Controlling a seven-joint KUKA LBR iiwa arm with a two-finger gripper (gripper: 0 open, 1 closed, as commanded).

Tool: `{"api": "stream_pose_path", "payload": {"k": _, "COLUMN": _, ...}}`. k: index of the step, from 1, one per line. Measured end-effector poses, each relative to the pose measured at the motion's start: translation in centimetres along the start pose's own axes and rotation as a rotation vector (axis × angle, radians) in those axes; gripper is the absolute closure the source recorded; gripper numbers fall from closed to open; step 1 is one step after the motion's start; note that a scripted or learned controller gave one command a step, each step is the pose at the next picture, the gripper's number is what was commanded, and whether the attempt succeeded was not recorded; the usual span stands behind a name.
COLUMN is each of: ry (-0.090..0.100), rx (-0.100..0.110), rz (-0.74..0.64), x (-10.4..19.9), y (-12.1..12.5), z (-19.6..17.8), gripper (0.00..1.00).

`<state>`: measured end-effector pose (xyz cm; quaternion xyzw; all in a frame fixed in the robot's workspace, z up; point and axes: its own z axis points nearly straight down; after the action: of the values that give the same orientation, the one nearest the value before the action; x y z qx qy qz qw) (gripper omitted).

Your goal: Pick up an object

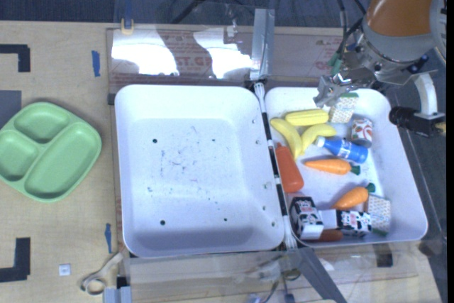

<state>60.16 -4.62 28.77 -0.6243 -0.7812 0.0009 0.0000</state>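
Note:
The right bin (408, 174) holds several toys: yellow bananas (303, 125), a blue bottle (344, 149), an orange carrot (328, 166), a second carrot (352, 196), a red-orange cylinder (288, 168), a checkered box (342, 110), a small red-and-white can (361, 130) and two black-and-white cartons (306, 217). My gripper (333, 90) hangs over the far edge of this bin, just above the bananas and beside the checkered box. I see nothing held in it.
The left bin (135, 110) lies beside the right one, a metal divider (261, 53) standing behind their shared edge. A green sectioned plate (46, 150) rests on the bench at far left. Cables and a dark bracket (415, 117) crowd the right side.

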Motion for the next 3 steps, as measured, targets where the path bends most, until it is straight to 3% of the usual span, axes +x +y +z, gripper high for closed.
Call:
{"api": "stream_pose_path", "payload": {"k": 1, "ry": 0.000, "rx": 0.000, "rz": 0.000, "x": 0.0, "y": 0.0, "z": 0.0, "gripper": 0.00}}
{"api": "stream_pose_path", "payload": {"k": 2, "ry": 0.001, "rx": 0.001, "rz": -0.111, "x": -4.7, "y": 0.7, "z": 8.1, "gripper": 0.00}}
{"api": "stream_pose_path", "payload": {"k": 3, "ry": 0.000, "rx": -0.003, "rz": -0.027, "x": -8.2, "y": -3.9, "z": 16.1, "gripper": 0.00}}
